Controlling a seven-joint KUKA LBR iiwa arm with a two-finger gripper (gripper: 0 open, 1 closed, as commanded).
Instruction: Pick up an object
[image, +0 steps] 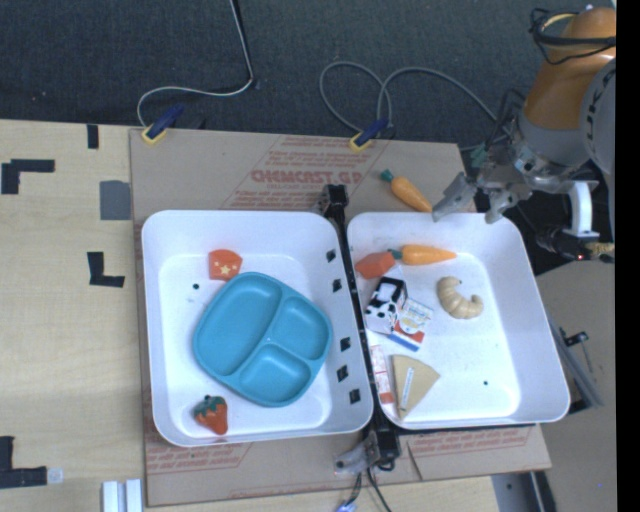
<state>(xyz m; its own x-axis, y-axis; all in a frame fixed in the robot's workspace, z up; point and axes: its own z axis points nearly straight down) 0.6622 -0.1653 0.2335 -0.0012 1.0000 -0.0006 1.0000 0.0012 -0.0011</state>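
Camera view, looking down at a slant on a bench (60, 300) carrying two shallow white bins side by side. The arm is reaching in from the right, and its tool (468, 203) is hovering over the far rim of the right bin (530, 300), with its two fingers spread apart and nothing between them.

The things to pick are lying in the right bin: a long carrot (428, 256) touching a red-orange piece (375, 264) near the far edge, a croissant (459, 298) towards the middle, a black-and-white cow toy (385, 303) resting against a small printed card (411, 322), and a tan wedge (412, 381) near the front. A second carrot (405, 190) is lying outside the bins on the cardboard, just beside the tool.

The left bin (160, 300) is holding a blue divided plate (262, 338), a red slice (224, 264) and a strawberry (211, 414).

Likely risks: descending where it is hanging now, the tool could be striking the bin rim. The carrot, being round, may be rolling away from closing fingers. The cow and card are crowding each other, so a grasp there may be catching both or neither.
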